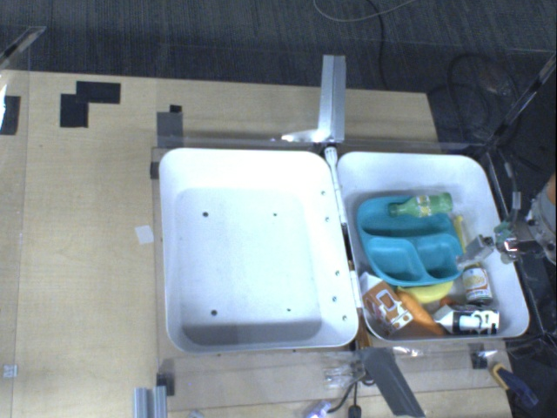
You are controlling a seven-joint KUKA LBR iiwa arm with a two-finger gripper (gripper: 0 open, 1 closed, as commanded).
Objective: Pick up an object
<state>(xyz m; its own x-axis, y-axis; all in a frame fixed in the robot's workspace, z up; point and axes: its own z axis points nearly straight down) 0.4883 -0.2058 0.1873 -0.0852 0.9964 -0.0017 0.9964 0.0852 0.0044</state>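
The right bin (487, 174) holds a pile of objects. A blue divided tray (409, 249) lies in its middle, and a green bottle (421, 205) rests on the tray's far edge. A small can (475, 284) stands near the bin's right wall, with a black and white bottle (471, 322) lying in front of it. An orange carrot-like piece (419, 317), a brown packet (385, 306) and a yellow object (428, 293) sit at the front. My gripper (503, 244) hangs over the bin's right rim, just above and right of the can, with nothing visibly in it.
The left bin (178, 259) sits beside the right one, split from it by a rim with a metal post (333, 98) at the back. Cables (383, 7) lie on the dark floor behind the bench. Black markers (87, 101) sit at the far left.
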